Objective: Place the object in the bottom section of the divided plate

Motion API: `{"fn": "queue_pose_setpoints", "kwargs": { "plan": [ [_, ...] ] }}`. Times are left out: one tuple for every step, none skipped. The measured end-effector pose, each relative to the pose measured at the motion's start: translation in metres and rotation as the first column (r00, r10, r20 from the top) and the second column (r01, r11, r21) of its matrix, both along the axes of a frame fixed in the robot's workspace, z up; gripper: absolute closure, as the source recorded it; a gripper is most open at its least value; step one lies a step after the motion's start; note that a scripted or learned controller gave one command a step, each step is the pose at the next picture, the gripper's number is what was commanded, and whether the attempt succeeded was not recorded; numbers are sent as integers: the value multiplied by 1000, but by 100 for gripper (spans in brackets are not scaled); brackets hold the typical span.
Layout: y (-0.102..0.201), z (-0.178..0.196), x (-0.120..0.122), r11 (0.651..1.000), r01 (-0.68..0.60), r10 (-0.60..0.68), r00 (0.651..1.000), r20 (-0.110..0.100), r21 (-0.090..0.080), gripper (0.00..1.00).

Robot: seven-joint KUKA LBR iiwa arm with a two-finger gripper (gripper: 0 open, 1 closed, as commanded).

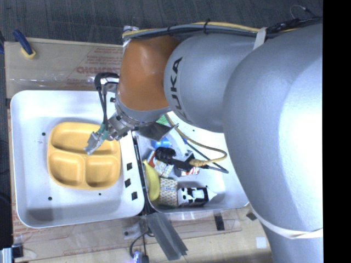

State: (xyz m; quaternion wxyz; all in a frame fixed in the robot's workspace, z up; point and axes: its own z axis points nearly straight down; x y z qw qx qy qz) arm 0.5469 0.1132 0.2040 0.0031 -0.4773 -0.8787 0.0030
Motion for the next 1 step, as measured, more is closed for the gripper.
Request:
{"fn": "queue_pose_setpoints", "kwargs": {
  "plan": [
    [-2, 7, 2, 1000, 0, 0, 1000, -5, -3, 100]
  ]
}}
